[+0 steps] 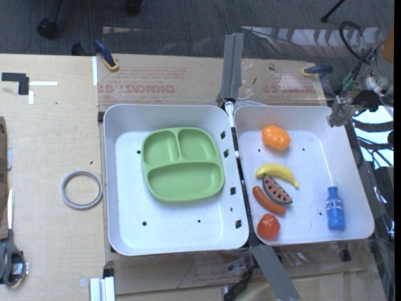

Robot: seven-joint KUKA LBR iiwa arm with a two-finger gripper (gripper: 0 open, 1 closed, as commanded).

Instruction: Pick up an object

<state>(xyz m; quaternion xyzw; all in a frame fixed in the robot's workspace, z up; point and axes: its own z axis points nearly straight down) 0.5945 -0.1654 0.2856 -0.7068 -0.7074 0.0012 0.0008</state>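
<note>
The right bin (313, 142) holds an orange (276, 137), a yellow banana (279, 173), a watermelon slice (276, 190), a red sausage (267, 201), a red tomato (268, 226) and a blue bottle (335, 209). A green divided plate (183, 163) lies in the left bin (122, 168). My gripper (339, 113) hangs at the far right corner of the right bin, above its rim. It is well away from every object; the orange is the closest, off to its left.
On the bench to the left lie a ring of tape (82, 189) and scissors (11, 259). Blue clamps (108, 55) hold the cardboard behind the bins. Cables (369, 124) hang beside the arm at the right edge.
</note>
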